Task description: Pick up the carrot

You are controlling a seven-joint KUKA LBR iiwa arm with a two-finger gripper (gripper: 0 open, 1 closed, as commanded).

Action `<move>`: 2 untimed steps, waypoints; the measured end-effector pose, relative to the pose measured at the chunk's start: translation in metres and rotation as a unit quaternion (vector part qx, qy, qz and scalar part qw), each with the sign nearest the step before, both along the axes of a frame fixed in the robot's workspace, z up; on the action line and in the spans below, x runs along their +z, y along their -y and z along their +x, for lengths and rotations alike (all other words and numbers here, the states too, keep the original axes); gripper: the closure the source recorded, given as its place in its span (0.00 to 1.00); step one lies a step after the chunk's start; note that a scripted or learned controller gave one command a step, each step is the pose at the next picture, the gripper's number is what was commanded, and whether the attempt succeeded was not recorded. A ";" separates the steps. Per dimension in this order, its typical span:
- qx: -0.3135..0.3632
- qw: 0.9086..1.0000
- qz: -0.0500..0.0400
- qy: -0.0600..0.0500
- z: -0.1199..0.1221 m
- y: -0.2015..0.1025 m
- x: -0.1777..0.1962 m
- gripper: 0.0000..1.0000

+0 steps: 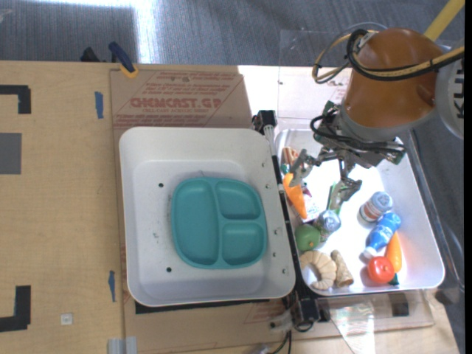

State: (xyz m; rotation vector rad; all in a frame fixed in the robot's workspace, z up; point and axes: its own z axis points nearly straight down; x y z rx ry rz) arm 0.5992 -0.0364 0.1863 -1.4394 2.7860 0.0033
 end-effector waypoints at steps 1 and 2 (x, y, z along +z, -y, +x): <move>0.000 1.000 0.000 0.000 0.000 0.000 0.000 0.00; 0.000 1.000 0.000 0.000 0.000 0.000 0.000 0.00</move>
